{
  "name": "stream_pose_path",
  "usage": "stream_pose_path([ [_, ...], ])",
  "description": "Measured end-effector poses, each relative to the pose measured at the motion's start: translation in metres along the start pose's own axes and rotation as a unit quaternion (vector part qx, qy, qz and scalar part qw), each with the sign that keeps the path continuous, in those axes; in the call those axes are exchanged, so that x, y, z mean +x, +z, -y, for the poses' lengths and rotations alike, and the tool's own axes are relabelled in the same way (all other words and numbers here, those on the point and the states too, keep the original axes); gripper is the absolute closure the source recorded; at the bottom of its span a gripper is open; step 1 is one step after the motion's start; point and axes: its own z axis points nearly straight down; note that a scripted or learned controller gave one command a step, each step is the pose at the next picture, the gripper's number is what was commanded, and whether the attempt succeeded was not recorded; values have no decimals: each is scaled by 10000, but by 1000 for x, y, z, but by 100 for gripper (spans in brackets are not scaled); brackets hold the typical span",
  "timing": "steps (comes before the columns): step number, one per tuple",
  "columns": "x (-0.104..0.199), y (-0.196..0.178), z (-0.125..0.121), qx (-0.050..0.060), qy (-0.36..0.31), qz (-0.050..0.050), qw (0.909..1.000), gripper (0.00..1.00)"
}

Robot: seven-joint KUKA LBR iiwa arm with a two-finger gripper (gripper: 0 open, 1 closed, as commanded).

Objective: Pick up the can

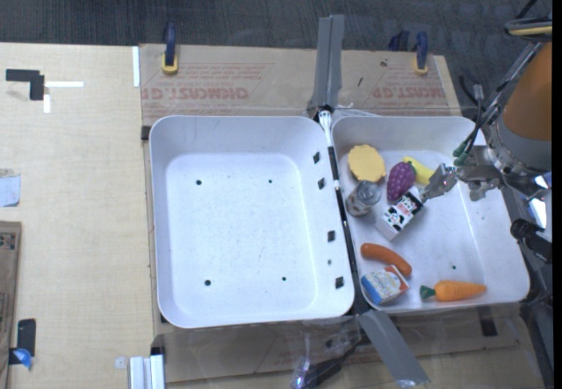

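Pick not done yet. The can (362,198) sat in the right bin (492,242), hard against the bin's left wall in the middle of the frame, lying tilted as far as I could judge, shiny metal with a pale end facing up. Nothing gripped it.

The gripper (436,184) hung in the upper right part of that bin, right of the can, its tip just beside a small black-and-white carton (400,212). From this angle I couldn't tell whether the fingers were apart or together, and I saw nothing between them. My read: approach under way at best; descend, grasp and lift all left to do.

Clutter around the can was tight. A yellow lumpy toy (367,162) sat touching or just above it, a purple grape bunch (401,176) to its right, the carton near its lower right. Further down: an orange-red sausage shape (385,256), a blue and white packet (384,285), a carrot (458,291) at the bin's lower right.

The can is the only hard, smooth cylinder there; I'd expect it to roll or slip if nudged. The left bin (176,203) was glossy white plastic with rounded corners. The surface (70,203) was pale wood.
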Motion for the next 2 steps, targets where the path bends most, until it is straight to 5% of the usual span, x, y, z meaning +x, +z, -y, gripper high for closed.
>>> stream_pose_path([
  [1, 47, 104, -25, -7, 47, 5, 10000, 0],
  [2, 45, 95, -24, -1, 70, 4, 10000, 100],
])
